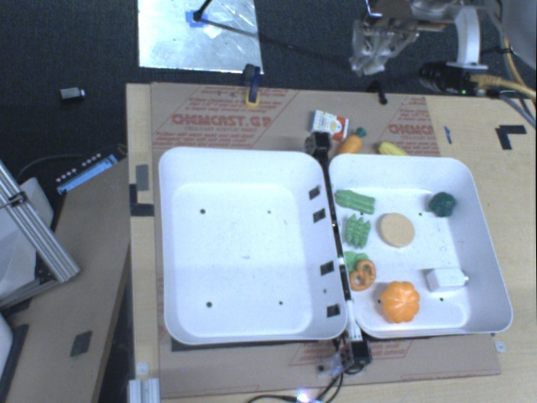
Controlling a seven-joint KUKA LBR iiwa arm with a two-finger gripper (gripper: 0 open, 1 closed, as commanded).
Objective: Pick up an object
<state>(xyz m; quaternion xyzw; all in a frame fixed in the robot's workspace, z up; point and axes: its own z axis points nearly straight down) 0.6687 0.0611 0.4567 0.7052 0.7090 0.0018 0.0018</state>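
The right bin (480, 217) holds several small things: an orange pumpkin (399, 301), a round tan cookie (397, 230), a dark green broccoli piece (442, 203), a white block (445, 279), two green vegetable pieces (354, 200) (357, 229) and a small pretzel (363, 274). My gripper (374, 53) hangs high above the bench's far edge, well beyond the right bin and apart from everything in it. Nothing shows between its fingers.
The left bin (243, 242) lies beside the right one. Behind the bins on the cardboard lie a carrot (350, 143), a yellow piece (391, 149) and a small white and red box (328, 123). A shiny metal sheet (200, 22) lies on the floor at top left.
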